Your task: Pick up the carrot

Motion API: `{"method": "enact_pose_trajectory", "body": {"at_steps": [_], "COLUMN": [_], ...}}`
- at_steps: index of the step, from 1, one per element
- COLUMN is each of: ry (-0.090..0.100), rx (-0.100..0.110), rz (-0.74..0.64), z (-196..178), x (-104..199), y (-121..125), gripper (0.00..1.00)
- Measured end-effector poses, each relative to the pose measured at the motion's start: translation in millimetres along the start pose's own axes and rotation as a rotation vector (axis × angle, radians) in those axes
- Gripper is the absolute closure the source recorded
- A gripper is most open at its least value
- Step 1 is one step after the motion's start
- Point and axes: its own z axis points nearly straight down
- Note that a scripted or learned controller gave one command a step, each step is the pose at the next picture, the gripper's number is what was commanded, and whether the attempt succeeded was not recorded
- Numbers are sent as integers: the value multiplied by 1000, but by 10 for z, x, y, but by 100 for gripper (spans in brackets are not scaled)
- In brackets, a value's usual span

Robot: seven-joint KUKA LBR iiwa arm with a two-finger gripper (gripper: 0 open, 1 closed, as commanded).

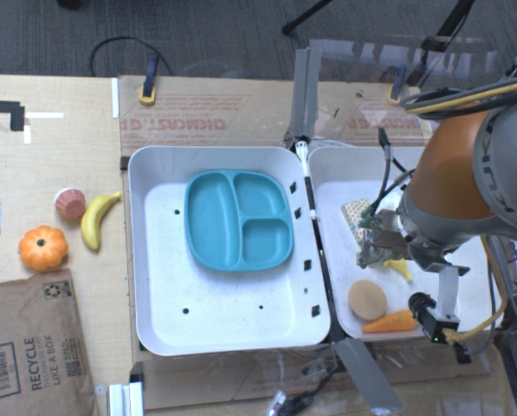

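Note:
The carrot [391, 322] is a short orange piece lying at the near edge of the right bin [327, 232], just right of a round tan bun-like item [367, 300]. My gripper [372, 251] hangs over the middle of that bin, above and to the left of the carrot and apart from it. Its dark fingers point down beside a small yellow piece [400, 269]. The arm's orange band [449, 172] and grey wrist hide the right part of the bin.
A teal divided plate [239, 220] lies in the left bin [154, 258]. A speckled item [355, 211] sits at the right bin's back left. On the bench at left lie a banana [97, 219], a small pumpkin [43, 248], a pink cup [70, 203] and a paper bag [33, 345].

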Motion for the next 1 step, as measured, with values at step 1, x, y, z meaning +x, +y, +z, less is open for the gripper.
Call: {"method": "enact_pose_trajectory", "body": {"at_steps": [1], "ry": [-1], "rx": [2], "rz": [320], "z": [4], "x": [-409], "y": [200], "gripper": [100]}}
